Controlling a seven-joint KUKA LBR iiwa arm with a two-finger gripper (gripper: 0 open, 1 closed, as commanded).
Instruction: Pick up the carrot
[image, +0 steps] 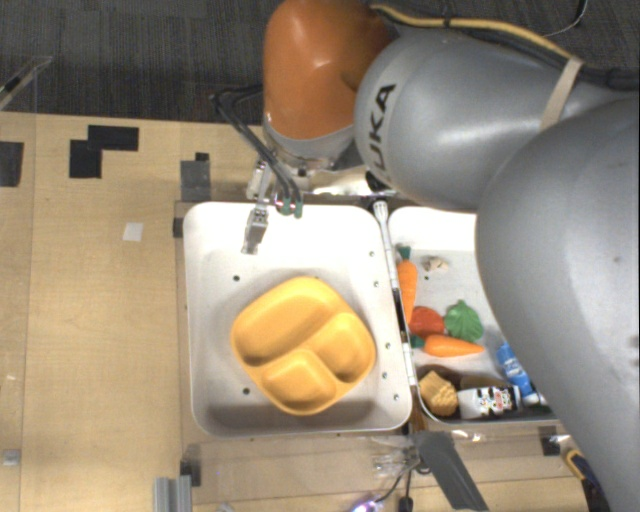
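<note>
Two orange carrots lie in the right bin (440, 232). One carrot (407, 281) lies along the bin's left wall with its green top pointing to the back. The other carrot (452, 347) lies crosswise nearer the front, below a green leafy piece (463, 320). My gripper (254, 232) hangs over the back left corner of the left bin (205, 330), far from both carrots, and I see nothing in it. The arm's big grey body covers much of the right bin.
A yellow divided plate (303, 343) fills the middle of the left bin. In the right bin a red vegetable (427, 320) sits between the carrots. A brown pastry (438, 392), a small dark-capped bottle (490, 401) and a blue bottle (511, 368) lie at the front.
</note>
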